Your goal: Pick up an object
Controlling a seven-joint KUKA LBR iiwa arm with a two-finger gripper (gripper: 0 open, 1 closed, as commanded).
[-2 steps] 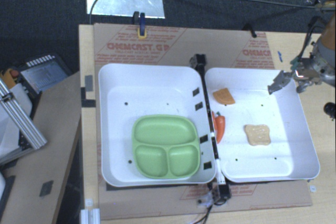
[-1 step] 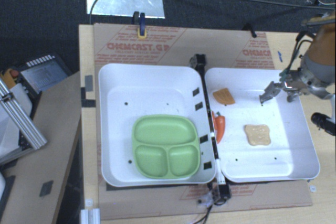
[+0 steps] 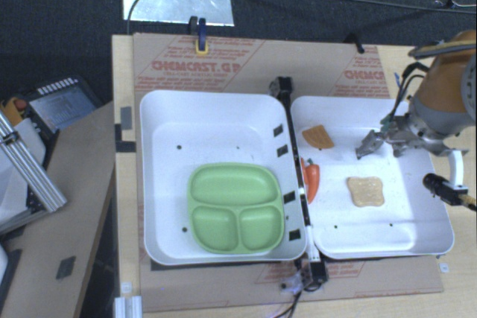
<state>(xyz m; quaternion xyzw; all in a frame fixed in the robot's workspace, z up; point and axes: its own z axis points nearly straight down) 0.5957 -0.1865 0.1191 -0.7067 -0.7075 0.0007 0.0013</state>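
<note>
Three food pieces lie in the right bin. An orange-brown toast wedge is at its upper left. A red-orange pepper rests against its left wall. A beige bread slice sits near the middle. My gripper hangs over the upper middle of this bin, right of the wedge and above the bread slice. It is open, with nothing between its fingers. The grey arm with its orange band comes in from the right.
The left bin holds a green divided plate in its lower half. A black clip strip runs along the seam between the bins. A black part of the arm juts over the right bin's right rim.
</note>
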